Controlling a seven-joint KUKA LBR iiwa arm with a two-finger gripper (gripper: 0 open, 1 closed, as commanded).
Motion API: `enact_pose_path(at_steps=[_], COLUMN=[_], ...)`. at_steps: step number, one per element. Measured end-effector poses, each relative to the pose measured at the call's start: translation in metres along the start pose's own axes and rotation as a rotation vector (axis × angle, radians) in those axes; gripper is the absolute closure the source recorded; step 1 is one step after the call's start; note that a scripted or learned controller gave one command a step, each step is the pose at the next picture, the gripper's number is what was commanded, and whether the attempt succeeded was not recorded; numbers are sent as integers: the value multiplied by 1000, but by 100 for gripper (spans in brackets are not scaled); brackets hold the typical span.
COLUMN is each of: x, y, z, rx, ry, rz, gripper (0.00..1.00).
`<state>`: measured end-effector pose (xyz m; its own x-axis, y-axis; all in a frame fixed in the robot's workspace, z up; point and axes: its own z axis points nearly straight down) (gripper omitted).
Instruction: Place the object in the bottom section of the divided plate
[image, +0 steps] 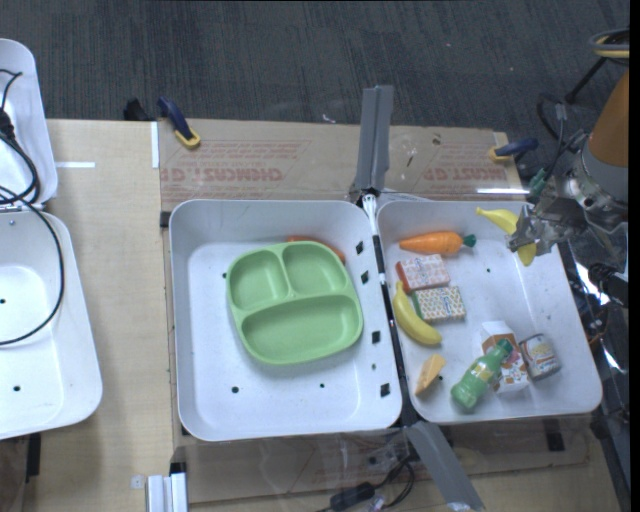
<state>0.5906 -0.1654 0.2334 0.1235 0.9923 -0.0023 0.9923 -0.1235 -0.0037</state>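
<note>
The gripper (532, 232) hung over the right bin's (560, 300) far rim at about two o'clock from that bin's middle, right at a small yellow banana (500, 218), but whether its jaws were spread or pinching the fruit could not be told. The green divided plate (295, 302) lay in the left bin (200, 330), its wide bottom section (298, 328) bare and towards six o'clock. To do the pick well, I judged the arm should settle squarely across the banana's curve, close firmly, and lift clear of the carrot (435, 242) at nine o'clock before crossing over.
</note>
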Motion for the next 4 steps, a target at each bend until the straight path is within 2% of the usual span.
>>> enact_pose_path(at_steps=[1,2,3,4], x=[65,167,221,243], y=[61,44,-52,-109], z=[4,43,41,44], rx=[-1,0,1,3], ry=[0,1,0,-1], rz=[-72,-37,28,543], gripper=[100,100,100,100])
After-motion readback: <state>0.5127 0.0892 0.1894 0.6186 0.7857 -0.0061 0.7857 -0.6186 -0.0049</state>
